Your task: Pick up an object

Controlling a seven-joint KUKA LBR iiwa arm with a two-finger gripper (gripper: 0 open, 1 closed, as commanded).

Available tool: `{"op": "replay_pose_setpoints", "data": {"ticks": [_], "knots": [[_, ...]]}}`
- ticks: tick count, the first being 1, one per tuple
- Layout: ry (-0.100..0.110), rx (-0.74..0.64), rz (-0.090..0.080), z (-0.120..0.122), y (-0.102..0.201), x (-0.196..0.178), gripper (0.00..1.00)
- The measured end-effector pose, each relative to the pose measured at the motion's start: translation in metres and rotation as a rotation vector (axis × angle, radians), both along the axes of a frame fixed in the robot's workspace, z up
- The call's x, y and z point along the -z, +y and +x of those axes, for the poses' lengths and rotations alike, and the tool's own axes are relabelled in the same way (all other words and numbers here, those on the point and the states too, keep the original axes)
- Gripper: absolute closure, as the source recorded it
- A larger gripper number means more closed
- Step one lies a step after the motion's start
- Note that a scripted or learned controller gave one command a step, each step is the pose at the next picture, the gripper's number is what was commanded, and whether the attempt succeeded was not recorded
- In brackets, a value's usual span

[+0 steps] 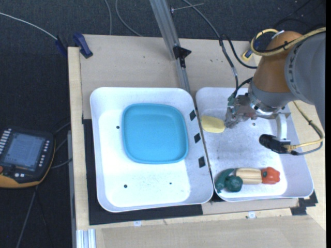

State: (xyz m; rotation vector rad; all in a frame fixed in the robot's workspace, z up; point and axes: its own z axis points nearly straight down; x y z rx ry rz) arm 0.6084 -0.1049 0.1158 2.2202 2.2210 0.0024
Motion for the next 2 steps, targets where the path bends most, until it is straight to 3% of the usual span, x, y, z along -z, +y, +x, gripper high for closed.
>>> {"op": "replay_pose_setpoints", "data": {"ticks": [1, 2], "knots": [[-0.004, 0.0, -0.001, 0.002, 0.003, -0.063, 1.0], [-0.001, 0.0, -0.001, 0.003, 0.003, -0.092, 1.0]]}}
